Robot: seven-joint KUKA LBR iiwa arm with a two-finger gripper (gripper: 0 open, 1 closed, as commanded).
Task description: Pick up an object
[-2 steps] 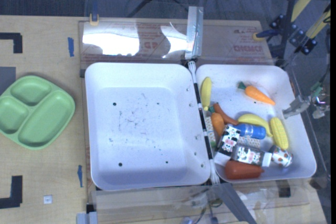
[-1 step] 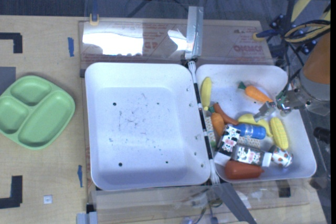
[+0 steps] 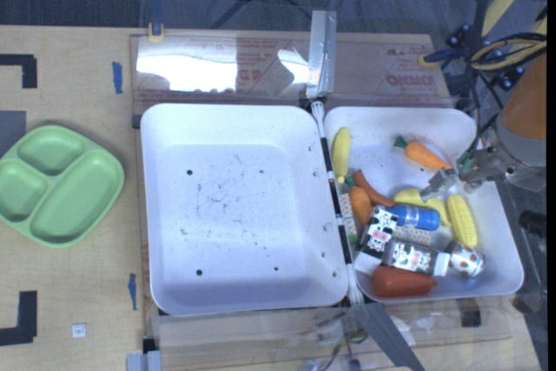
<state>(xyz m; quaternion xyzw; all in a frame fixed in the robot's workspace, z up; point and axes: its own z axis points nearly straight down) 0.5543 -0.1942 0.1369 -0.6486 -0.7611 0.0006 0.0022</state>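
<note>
Nearest, along the front wall of the right bin [image 3: 508, 274]: red sausage-shaped toy [image 3: 401, 281], lying crosswise. Just behind it, touching: cow-patterned bottle [image 3: 417, 258], on its side, long axis left to right, cap end towards the right. Small cow-patterned carton [image 3: 378, 232] at its left end, tilted. Behind those, blue bottle [image 3: 419, 217], lying flat, long axis also left to right.

Beside the blue bottle on the right: yellow corn cob [image 3: 462, 221], long axis running near to far, far tip leaning slightly left. Directly beyond that far tip, close above it: tool [image 3: 437, 182], reaching in from the right and pointing left. Spread or pressed together: cannot tell. Nothing seen gripped.

Just beyond the tool, apart from it: orange carrot [image 3: 426, 155], long axis slanting, green top to the far left, tip to the near right.

By the bin's left wall: yellow banana-like piece [image 3: 341, 152], long axis near to far.

Left bin [image 3: 234, 204] alongside. Green divided plate [image 3: 56, 182] on the tabletop [image 3: 69, 291] at far left.
</note>
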